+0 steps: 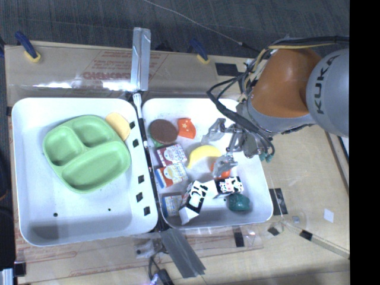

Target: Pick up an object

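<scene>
The hand (228, 144) is seen low over the right bin (256, 186), just beside the yellow banana (202, 154); whether it is spread or closed cannot be told, and nothing is seen held in it. Around it in the same bin are found a brown disc (163, 130), a red piece (186, 127), small cartons (172, 164), a cow-patterned block (229, 186) and a teal object (239, 203). A green divided plate (86, 152) is seen in the left bin (29, 159).
</scene>
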You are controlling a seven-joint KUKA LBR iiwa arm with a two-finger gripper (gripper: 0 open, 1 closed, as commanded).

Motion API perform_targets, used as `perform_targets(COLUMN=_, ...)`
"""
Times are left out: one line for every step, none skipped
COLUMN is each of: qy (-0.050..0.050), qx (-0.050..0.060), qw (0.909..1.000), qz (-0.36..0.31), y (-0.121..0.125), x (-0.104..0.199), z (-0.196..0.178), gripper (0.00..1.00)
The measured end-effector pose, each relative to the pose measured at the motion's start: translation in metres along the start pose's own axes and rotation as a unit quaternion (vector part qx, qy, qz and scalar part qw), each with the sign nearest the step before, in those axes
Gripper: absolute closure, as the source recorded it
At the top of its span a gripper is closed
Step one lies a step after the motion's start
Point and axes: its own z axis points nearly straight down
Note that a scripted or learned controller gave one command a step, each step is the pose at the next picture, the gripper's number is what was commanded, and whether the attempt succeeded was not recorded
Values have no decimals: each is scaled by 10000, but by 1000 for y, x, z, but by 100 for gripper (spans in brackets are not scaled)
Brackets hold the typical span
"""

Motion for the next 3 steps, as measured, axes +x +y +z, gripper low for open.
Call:
perform_targets(qy=-5, qx=-5, qw=9998, qz=218, y=14, x=-9, z=103, gripper=0)
perform_targets(qy=-12, qx=-2, qw=9998, qz=177, y=15, x=-11, z=92, gripper=100)
perform_targets(qy=-11, qx=-3, qw=9998, qz=174, y=16, x=-11, z=92, gripper=0)
